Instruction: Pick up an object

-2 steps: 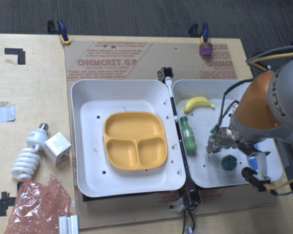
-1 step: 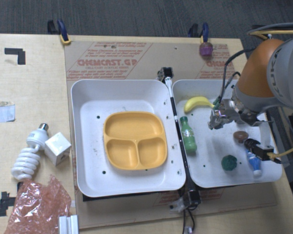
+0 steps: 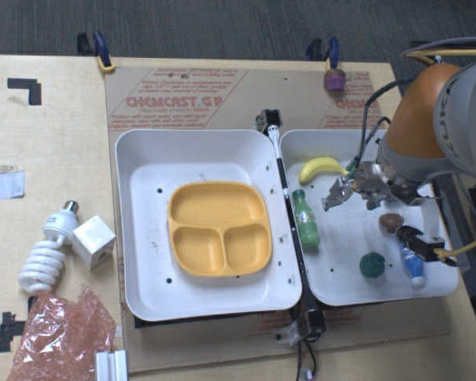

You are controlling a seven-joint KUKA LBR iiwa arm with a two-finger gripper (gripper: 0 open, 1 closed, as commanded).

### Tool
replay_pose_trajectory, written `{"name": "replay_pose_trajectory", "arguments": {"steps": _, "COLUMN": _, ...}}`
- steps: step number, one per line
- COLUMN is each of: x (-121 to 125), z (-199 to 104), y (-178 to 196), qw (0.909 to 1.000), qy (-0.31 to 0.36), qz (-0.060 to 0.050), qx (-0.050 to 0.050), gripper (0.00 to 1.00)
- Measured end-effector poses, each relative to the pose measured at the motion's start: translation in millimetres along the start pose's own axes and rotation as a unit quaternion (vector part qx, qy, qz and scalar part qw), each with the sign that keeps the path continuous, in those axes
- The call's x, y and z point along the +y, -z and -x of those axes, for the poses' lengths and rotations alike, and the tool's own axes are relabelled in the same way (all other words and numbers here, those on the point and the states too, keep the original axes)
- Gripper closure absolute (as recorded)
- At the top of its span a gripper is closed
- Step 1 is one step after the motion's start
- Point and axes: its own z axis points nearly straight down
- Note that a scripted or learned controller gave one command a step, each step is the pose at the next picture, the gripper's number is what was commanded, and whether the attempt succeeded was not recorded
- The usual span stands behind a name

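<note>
My gripper (image 3: 339,194) hangs over the right bin (image 3: 333,288), just below and right of a yellow banana (image 3: 320,167) lying near the bin's far left corner. Nothing shows in the gripper. A green bottle (image 3: 305,221) lies along the bin's left wall, left of and below the gripper. A brown rounded object (image 3: 391,221), a dark green ball (image 3: 372,265) and a small blue tube (image 3: 412,266) sit toward the bin's right and front. The grey arm with its orange band (image 3: 416,117) reaches in from the right.
The left bin (image 3: 139,213) holds a yellow divided tray (image 3: 220,228). On the bench to the left lie a spiral light bulb (image 3: 47,252), a white cube (image 3: 94,241) and a crumpled pink bag (image 3: 59,336). A purple object (image 3: 335,78) sits behind the right bin.
</note>
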Motion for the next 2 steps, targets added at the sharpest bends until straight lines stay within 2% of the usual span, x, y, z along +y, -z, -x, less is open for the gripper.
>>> {"name": "replay_pose_trajectory", "arguments": {"steps": 1, "x": -10.2, "z": -2.1, "y": -49.5, "qw": 1.0, "qy": -0.002, "qz": 0.002, "qx": -0.003, "gripper": 0.0}}
{"name": "replay_pose_trajectory", "arguments": {"steps": 2, "x": -60.2, "z": -4.5, "y": -48.7, "qw": 1.0, "qy": -0.004, "qz": 0.003, "qx": -0.004, "gripper": 0.0}}
